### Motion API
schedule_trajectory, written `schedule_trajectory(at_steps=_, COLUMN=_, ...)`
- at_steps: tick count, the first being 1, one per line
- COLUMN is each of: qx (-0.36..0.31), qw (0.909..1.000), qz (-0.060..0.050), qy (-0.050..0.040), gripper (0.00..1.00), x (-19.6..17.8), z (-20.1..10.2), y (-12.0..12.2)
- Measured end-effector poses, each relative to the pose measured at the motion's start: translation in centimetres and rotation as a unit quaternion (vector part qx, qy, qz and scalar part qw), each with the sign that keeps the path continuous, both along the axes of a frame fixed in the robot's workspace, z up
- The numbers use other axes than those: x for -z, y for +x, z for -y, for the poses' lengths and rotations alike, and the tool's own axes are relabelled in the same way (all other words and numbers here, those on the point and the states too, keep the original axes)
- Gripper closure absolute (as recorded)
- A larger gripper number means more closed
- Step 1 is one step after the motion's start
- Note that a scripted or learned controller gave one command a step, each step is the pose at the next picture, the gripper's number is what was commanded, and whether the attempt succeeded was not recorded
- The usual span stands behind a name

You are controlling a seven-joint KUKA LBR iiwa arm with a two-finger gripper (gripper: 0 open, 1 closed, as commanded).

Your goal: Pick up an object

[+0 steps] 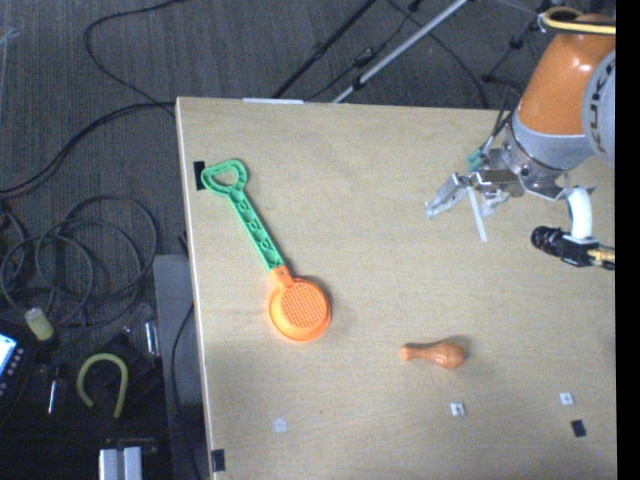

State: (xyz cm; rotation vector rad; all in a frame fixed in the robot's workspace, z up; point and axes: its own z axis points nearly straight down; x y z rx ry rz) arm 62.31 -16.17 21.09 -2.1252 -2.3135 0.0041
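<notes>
A toy spatula with a green handle (252, 223) and a round orange head (299, 310) lies slantwise on the tan bench top at the left. A small orange pear-shaped piece (436, 353) rests lower down, right of the middle. My gripper (457, 209) hangs at the upper right, above bare board, with its two thin metal fingers (441, 197) spread apart and nothing between them. It is well away from both objects, up and to the right of the pear-shaped piece.
The tan bench (380, 168) ends at a left edge near the spatula's handle. Beyond it lie floor cables (70, 258) and tripod legs (420, 28). Small markers (457, 409) dot the lower right of the board.
</notes>
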Motion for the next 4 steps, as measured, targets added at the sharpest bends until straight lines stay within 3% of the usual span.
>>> schedule_trajectory(at_steps=1, qx=-0.008, qw=1.0, qz=0.0, qy=-0.0013, gripper=0.0, x=6.2, z=3.7, y=3.9)
schedule_trajectory(at_steps=2, qx=-0.102, qw=0.9948, qz=0.0, qy=-0.0003, gripper=0.0, x=12.7, z=3.9, y=4.6)
schedule_trajectory(at_steps=3, qx=-0.192, qw=0.9813, qz=0.001, qy=0.0006, gripper=0.0, x=12.7, z=-0.9, y=4.5)
schedule_trajectory(at_steps=4, qx=-0.192, qw=0.9814, qz=0.002, qy=0.0023, gripper=1.0, x=11.7, z=-1.1, y=4.6)
